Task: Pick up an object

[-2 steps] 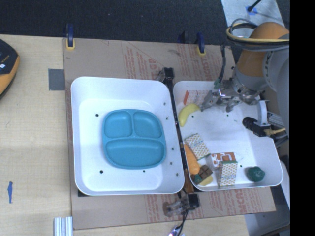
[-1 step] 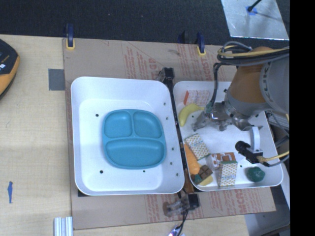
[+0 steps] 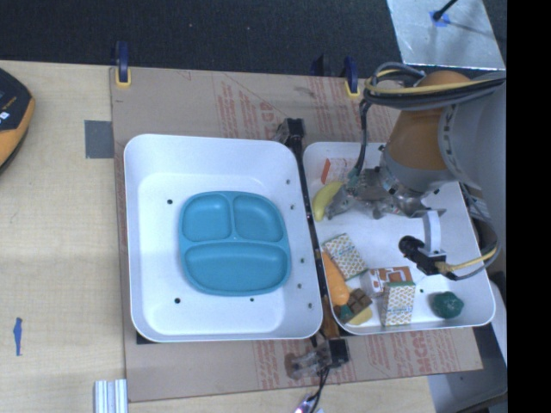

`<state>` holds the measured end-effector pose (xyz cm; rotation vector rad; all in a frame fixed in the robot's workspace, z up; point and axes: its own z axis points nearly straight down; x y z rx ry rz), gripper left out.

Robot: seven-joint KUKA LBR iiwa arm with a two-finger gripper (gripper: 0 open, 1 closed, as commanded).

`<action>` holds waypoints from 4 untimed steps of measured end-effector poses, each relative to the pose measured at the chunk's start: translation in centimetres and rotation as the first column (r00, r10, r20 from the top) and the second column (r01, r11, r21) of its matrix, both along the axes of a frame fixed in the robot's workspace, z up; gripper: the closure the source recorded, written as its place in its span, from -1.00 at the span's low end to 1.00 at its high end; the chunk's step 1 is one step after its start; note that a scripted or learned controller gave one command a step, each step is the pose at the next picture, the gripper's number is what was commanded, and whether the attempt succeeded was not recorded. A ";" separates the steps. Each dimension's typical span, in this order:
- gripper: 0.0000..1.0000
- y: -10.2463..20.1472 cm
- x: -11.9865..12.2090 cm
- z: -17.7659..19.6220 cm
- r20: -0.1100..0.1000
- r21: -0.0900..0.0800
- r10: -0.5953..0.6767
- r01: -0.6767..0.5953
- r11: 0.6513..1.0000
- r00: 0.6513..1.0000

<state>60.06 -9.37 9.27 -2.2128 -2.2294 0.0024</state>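
Observation:
The right bin (image 3: 479,312) holds several small items. A yellow banana (image 3: 325,200) lies at its left wall, with a small red piece (image 3: 325,171) behind it. Nearer the front are a checkered packet (image 3: 344,254), an orange carrot (image 3: 336,284), a brown and white box (image 3: 390,279), a second checkered packet (image 3: 399,305) and a dark green lump (image 3: 446,305). My gripper (image 3: 372,198) hangs under the orange-banded wrist (image 3: 419,140) over the back half of this bin, just right of the banana. The arm hides what lies beneath it.
The left bin (image 3: 146,231) holds a blue divided plate (image 3: 234,241). A black cable loop and fitting (image 3: 422,253) hang from the arm over the right bin's middle. An orange and black device (image 3: 10,114) sits at the bench's far left edge.

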 end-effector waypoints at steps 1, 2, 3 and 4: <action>-1.00 -0.3 5.6 0.0 -0.001 -0.002 -0.002 0.002 1.000 1.000; -1.00 -4.3 5.6 0.0 0.000 -0.002 -0.006 0.006 1.000 1.000; 1.00 -4.2 5.4 0.9 -0.012 0.001 -0.001 0.001 1.000 1.000; 1.00 1.9 -0.2 10.4 -0.002 0.003 0.000 0.000 1.000 1.000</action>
